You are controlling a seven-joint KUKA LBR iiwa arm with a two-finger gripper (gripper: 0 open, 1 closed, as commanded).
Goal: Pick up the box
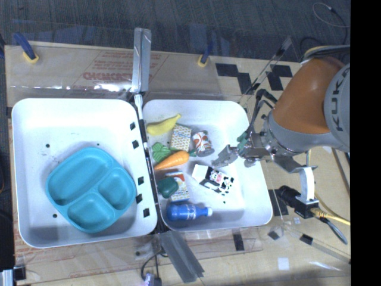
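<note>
Box, patterned label, writing unreadable

A robotics lab: a grey-and-orange arm reaches over a taped, marker-patterned desk bearing two white bins, with clamps at its far edge and loose cables.

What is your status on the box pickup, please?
Gripper over right bin, nothing visibly held. Box flat just below it. Can and carrot nearby.

The gripper is too blurred to read; the arm runs off the right edge.
</note>
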